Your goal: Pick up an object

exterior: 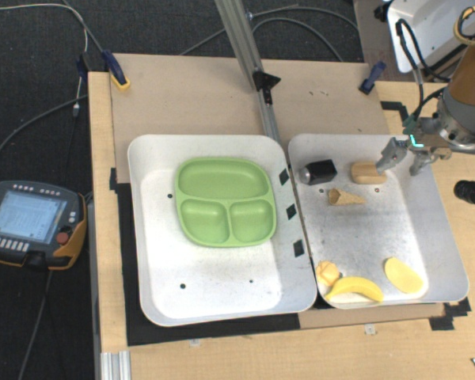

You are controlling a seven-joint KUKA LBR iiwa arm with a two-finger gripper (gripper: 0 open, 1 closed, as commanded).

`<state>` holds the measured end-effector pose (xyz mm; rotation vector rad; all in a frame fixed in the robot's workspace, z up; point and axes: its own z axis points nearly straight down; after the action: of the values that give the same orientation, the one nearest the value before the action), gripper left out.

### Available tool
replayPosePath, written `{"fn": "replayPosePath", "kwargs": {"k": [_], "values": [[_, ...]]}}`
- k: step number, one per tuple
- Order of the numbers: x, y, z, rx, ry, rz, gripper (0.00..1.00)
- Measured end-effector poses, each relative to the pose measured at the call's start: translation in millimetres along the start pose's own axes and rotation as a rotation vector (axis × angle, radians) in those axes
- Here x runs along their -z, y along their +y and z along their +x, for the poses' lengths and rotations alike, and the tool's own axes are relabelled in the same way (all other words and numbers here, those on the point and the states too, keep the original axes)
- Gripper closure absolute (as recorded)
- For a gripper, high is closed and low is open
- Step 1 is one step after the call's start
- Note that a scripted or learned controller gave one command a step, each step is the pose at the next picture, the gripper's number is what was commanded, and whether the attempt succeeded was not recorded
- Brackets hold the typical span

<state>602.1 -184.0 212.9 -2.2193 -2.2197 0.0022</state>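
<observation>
Over the far right corner of the right bin [451, 267], your claw [406, 158] hung with its two fingers spread apart and nothing between them. One grey finger [392, 154] pointed down toward the bin floor and almost touched a tan wooden block [369, 172], which lay just to the claw's left. Further left of the claw, past the block, a small black object [320, 171] sat near the bin's left wall. Below and to the left of the claw, a pale tan wedge [345, 198] rested on the scuffed floor, close beneath the block. Well below the claw, along the bin's near edge, you had a yellow banana [355, 289], a small peach-coloured piece [327, 273] touching its left end, and a flat yellow oval [403, 275] to its right. Far to the claw's left, the second white bin [154, 291] held a green divided plate [225, 201] with three compartments. Both bins sat on the wooden table [190, 93]. Beyond the table's left edge, much farther from the claw, a handheld control pendant [32, 224] lay on dark carpet.
</observation>
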Motion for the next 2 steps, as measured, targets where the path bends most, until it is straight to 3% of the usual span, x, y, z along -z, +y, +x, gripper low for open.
{"fn": "replayPosePath", "kwargs": {"k": [1,2], "values": [[1.3,0.8,0.0,0.001,-0.001,-0.003,0.00],[-44.9,-7.6,2.0,0.000,0.001,0.002,0.00]]}}
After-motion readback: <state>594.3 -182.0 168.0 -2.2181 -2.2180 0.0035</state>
